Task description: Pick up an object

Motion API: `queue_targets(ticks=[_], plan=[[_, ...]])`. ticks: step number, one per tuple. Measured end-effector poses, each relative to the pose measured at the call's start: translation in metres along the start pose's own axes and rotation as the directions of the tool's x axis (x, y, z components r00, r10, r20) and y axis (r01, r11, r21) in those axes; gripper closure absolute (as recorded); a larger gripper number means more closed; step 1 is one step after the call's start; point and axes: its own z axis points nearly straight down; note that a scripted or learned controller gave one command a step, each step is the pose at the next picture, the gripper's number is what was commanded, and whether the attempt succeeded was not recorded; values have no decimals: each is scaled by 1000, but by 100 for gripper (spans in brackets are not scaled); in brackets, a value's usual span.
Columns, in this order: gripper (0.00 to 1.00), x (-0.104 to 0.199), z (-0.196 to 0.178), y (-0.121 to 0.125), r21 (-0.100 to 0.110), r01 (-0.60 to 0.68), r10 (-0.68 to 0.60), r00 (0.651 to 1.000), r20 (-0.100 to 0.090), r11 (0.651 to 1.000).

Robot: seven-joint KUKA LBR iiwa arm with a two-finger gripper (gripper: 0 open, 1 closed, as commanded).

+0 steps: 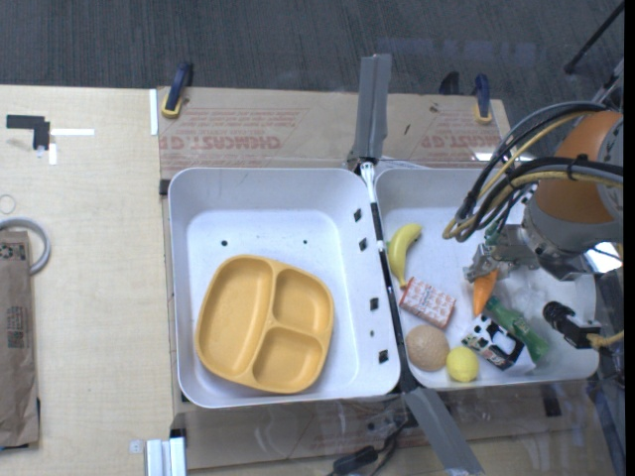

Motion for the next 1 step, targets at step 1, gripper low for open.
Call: queue_targets(ticks=[1], plan=[[100,90,-115,27,0,-30,30,1000,0,1000]])
